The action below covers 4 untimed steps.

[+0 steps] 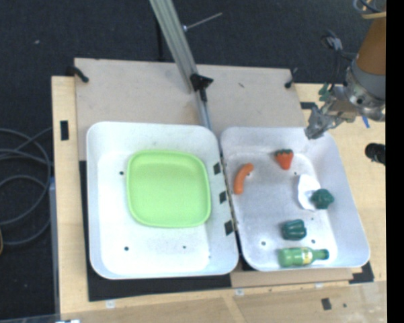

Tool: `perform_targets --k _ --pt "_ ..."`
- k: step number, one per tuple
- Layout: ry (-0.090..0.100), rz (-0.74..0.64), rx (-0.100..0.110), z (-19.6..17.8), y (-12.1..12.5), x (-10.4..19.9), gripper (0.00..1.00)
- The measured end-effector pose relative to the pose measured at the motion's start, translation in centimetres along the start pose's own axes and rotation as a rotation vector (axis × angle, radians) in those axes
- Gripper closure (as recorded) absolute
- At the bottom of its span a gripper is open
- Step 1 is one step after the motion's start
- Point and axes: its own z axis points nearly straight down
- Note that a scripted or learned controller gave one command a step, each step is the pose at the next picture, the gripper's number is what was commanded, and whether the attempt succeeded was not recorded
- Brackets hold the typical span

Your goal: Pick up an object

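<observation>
The right bin [259, 143] holds several small items: an orange carrot-like piece [242, 177], a red strawberry [284, 159], a white scrap [305, 188] with a dark green lump [322, 198] beside it, a green pepper [294, 229] and a green bottle [301, 255] lying on its side. My gripper [316, 126] hangs above the bin's far right corner, up and to the right of the strawberry, with nothing visible in it.
The left bin [107, 147] bears a light green square plate [168, 188]. A grey metal pole [178, 39] slants across the back, meeting the bench between the bins. Cables [13, 180] lie off the bench at left.
</observation>
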Motion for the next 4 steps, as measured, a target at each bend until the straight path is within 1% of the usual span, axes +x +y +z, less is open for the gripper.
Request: perform_targets --k 1,3,4 --pt "0.001 0.0 0.001 1.5 -0.6 4.8 1.0" --pt "0.001 -0.001 0.0 0.6 -0.9 15.4 1.0" --pt "0.001 -0.001 0.001 0.9 -0.9 20.8 1.0"
